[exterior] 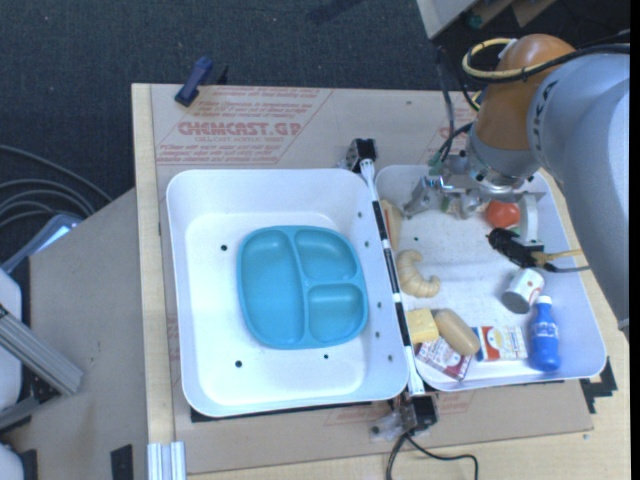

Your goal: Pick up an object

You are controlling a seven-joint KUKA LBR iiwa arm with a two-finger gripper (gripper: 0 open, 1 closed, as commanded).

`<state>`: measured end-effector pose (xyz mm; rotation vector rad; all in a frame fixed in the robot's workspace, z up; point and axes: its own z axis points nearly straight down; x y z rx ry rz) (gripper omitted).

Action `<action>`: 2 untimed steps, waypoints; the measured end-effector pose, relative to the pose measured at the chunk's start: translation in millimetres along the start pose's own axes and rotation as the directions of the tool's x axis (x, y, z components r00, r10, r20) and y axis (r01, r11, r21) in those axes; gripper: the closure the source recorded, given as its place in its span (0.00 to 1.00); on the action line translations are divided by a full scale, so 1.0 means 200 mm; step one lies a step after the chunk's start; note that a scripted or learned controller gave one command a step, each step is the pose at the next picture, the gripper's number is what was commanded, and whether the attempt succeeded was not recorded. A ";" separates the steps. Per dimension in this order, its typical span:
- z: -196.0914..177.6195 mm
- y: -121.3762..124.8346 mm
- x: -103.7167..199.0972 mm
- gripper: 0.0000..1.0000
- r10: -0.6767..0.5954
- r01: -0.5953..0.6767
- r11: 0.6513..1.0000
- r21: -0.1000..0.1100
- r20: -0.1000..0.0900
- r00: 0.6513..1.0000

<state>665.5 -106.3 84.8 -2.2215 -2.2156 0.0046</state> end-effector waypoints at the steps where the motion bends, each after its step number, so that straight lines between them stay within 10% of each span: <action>1: 0.00 0.00 0.05 0.00 0.000 0.000 1.000 0.000 0.007 1.000; 2: 0.00 0.00 0.04 0.00 -0.001 0.001 1.000 0.000 0.002 1.000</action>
